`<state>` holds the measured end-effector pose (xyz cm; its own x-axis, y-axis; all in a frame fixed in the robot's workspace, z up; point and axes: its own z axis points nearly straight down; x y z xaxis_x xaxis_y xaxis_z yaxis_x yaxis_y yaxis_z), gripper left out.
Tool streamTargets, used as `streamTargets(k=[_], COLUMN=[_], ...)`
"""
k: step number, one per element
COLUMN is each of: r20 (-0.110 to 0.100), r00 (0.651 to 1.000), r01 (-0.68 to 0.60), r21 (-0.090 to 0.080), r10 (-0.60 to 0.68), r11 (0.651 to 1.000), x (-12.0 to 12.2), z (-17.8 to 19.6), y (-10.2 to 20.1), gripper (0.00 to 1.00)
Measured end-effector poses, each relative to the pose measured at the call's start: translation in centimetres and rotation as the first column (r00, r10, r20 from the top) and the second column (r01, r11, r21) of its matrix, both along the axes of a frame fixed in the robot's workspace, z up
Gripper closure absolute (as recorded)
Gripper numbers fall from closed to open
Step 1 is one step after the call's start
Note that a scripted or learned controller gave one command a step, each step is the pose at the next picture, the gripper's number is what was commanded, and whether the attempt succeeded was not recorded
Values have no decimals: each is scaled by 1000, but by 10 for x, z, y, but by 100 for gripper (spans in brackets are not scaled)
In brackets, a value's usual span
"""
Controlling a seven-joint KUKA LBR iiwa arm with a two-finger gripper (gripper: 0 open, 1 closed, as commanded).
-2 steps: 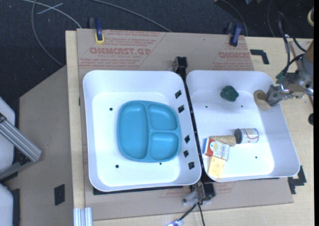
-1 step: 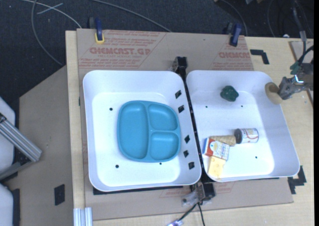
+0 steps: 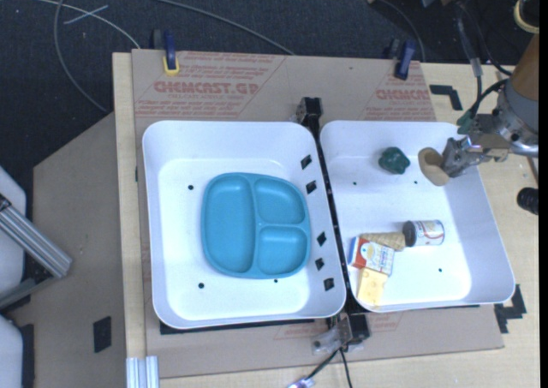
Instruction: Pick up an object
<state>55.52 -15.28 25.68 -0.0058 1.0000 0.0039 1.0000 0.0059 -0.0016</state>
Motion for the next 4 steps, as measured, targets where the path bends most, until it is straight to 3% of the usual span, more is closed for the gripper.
streamTargets(k=[3,4], r20=[-1,-4], r00=[1000,1000], r01=[-1,-1], r21=[-1,-1], r10=[1,1], r11=[1000,1000], x=[13,5], z=[-21,-33], y=[167,227], gripper=[100,100])
